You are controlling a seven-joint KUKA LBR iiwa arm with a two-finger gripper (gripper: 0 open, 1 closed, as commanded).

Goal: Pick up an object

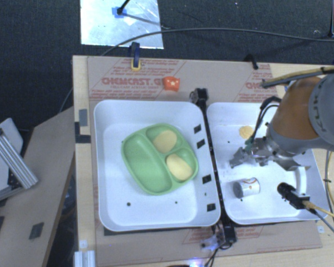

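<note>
In the right bin (pixel 228 118) a small grey cylinder (pixel 246 187) lies on its side near the front. A flat yellow piece (pixel 245 131) rests toward the back of that bin. My gripper (pixel 237 160) hangs low over the right bin's left half, between those two things, just above and to the left of the grey cylinder. Nothing shows in its grasp. In the left bin (pixel 114 121) a green divided plate (pixel 142 166) carries two yellow pieces (pixel 166 141) (pixel 179 167) in its right compartments.
A black divider with clips (pixel 207 149) runs between the bins. An orange object (pixel 171 83) and a blue-and-yellow clamp (pixel 135 55) sit on the cardboard behind the bins. The grey and orange arm (pixel 303 115) covers the right bin's right side.
</note>
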